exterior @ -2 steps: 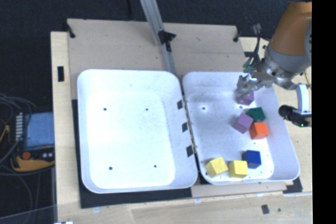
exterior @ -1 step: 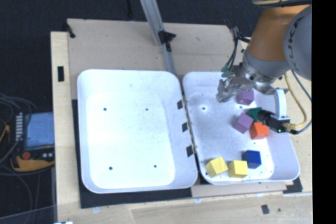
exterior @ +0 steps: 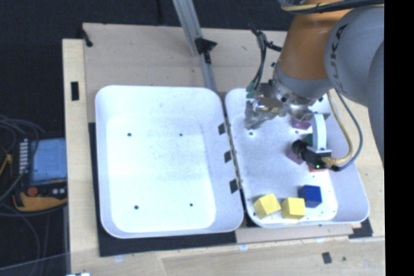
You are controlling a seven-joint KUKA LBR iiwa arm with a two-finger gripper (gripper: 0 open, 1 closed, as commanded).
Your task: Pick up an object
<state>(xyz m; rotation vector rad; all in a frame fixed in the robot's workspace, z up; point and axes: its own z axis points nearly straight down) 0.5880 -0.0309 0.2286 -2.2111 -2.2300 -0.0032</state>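
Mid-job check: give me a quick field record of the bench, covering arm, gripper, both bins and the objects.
arm: reaches in from the right, over the right bin
gripper: near the right bin's far left corner
left bin: beside the right bin
objects: two yellow blocks and a blue block along the right bin's near edge
held: nothing seen between fingers

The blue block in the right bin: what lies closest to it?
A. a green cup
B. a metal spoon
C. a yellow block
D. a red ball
C: the blue block sits near the front of the right bin, and one of the two yellow blocks lies right beside it, toward the bin's front edge.
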